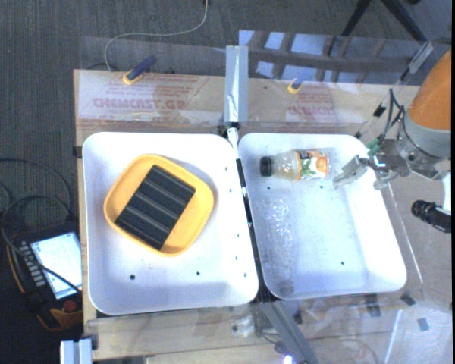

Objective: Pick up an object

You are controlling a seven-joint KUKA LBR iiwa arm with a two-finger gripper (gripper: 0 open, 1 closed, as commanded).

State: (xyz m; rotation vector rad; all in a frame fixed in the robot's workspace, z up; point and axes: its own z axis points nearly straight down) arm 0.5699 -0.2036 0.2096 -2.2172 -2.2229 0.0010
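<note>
With its fingers apart beside the bottle [296, 164] at upper right, the end effector [362, 170] could nudge the round bottle so it rolls away.

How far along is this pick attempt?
Nothing is lifted yet. The bottle lies on its side in the right bin, and the yellow dish sits in the left bin. The tool is just right of the bottle. Grasping and lifting remain.
</note>
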